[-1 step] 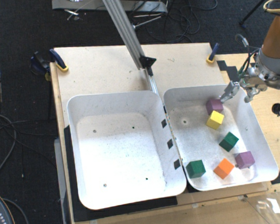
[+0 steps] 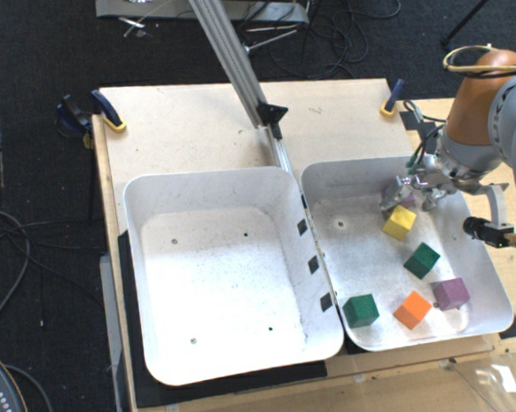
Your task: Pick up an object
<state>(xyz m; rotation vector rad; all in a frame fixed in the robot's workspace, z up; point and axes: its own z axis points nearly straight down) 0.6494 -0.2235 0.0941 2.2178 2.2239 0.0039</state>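
Note:
Five small cubes lie in the right bin (image 2: 327,179). A yellow cube (image 2: 400,222) sits near the bin's middle. A green cube (image 2: 421,260) lies below it. Along the front wall are a dark green cube (image 2: 361,310), an orange cube (image 2: 414,309) and a purple cube (image 2: 450,293). My gripper (image 2: 414,194) hangs low in the right bin, just behind and above the yellow cube. Its fingers stand spread and open, with nothing seen between them.
The left bin (image 2: 146,254) stands beside the right one, the two sharing a raised middle wall (image 2: 310,241). A slanted metal post (image 2: 238,60) rises from the bench behind the bins. Clamps sit at the bench's back corners (image 2: 108,110).

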